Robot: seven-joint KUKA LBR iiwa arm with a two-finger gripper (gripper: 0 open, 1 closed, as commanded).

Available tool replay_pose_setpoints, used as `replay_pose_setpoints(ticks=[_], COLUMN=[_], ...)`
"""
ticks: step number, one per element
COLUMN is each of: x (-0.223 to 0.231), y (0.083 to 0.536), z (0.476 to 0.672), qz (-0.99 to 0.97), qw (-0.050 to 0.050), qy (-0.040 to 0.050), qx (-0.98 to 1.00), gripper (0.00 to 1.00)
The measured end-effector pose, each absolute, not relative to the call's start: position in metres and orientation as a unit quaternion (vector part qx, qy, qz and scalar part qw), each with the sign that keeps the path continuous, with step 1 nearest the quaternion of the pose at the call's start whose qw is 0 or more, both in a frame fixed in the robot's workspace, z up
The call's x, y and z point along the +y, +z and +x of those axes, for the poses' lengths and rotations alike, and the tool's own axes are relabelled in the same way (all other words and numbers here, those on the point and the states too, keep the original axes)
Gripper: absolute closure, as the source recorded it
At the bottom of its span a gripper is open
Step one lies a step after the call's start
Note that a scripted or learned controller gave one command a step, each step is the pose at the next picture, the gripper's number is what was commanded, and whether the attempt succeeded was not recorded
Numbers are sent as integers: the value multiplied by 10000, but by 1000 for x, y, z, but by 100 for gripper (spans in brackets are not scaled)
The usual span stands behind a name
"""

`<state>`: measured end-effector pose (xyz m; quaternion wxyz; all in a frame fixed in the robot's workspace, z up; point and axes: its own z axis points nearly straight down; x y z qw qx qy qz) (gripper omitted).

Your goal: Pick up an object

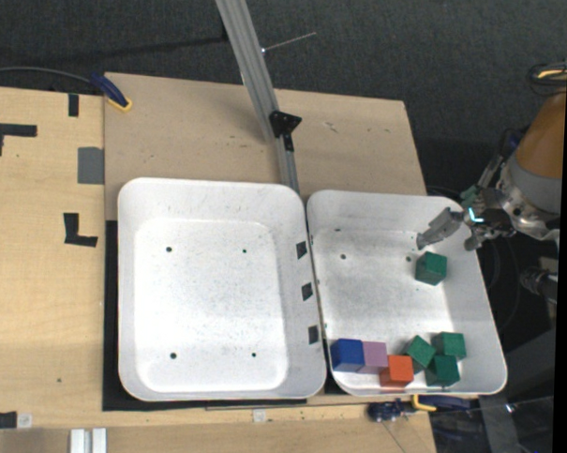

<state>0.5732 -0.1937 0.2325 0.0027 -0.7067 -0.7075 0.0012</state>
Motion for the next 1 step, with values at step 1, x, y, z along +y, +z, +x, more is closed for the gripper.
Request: replay_pose_setpoints(ticks=[1], x=[-194], y=[235], z=[574], qz=[-7062], qw=[6], qy=[1], qx=[-7080], gripper=[0])
